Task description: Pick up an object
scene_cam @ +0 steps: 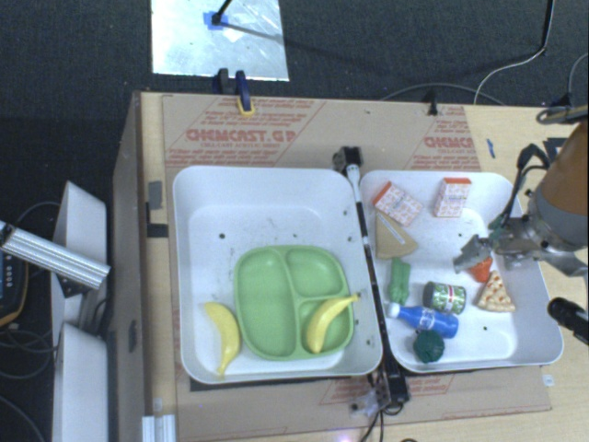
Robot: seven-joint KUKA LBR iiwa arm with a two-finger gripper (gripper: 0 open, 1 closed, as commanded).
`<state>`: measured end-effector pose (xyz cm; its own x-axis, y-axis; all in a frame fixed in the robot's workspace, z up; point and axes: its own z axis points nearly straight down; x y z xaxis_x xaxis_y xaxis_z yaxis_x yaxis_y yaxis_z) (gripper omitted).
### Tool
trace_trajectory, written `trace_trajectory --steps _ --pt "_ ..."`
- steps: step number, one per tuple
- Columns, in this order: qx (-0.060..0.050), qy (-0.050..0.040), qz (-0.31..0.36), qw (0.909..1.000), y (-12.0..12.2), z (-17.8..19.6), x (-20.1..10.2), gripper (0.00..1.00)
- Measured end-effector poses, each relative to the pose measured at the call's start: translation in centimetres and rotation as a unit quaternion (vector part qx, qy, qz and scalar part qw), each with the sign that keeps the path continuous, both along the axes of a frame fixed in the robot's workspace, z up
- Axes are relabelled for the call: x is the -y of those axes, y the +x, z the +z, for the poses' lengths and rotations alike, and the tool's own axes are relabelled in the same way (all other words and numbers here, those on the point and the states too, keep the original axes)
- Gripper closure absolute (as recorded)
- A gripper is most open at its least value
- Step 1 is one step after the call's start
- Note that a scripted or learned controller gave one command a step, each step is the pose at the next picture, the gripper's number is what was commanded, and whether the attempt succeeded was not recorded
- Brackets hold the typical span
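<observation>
The right bin (529,343) holds several toy foods: a red-and-white box (398,203), an orange-and-white carton (451,196), a tan wedge (394,239), a green bottle (398,281), a can (445,296), a blue bottle (425,320), a dark green lump (428,346) and a pizza slice (495,293). My gripper (471,252) hangs low over the bin's right half, directly above a small orange-red piece (480,270). The wrist hides part of that piece. Whether the gripper touches it is unclear.
The left bin (267,191) carries a green divided plate (276,293) with one banana (327,319) on it and another banana (223,334) beside it. A black divider (363,238) runs between the bins. The arm (561,201) enters from the right.
</observation>
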<state>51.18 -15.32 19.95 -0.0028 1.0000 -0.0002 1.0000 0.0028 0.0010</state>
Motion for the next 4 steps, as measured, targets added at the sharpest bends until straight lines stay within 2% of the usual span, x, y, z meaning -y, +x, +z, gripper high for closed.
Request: trace_trajectory --steps 1,2,3,4 --pt "0.000 -0.0001 -0.001 1.0000 -2.5 -11.5 -4.1 0.00" --pt "0.001 -0.0004 0.000 1.0000 4.3 -10.2 -1.1 0.00" --pt "0.000 0.0000 -0.001 1.0000 1.2 -11.6 -0.6 0.00" --pt "0.001 0.0001 0.000 1.0000 1.3 -10.5 -0.6 1.00"
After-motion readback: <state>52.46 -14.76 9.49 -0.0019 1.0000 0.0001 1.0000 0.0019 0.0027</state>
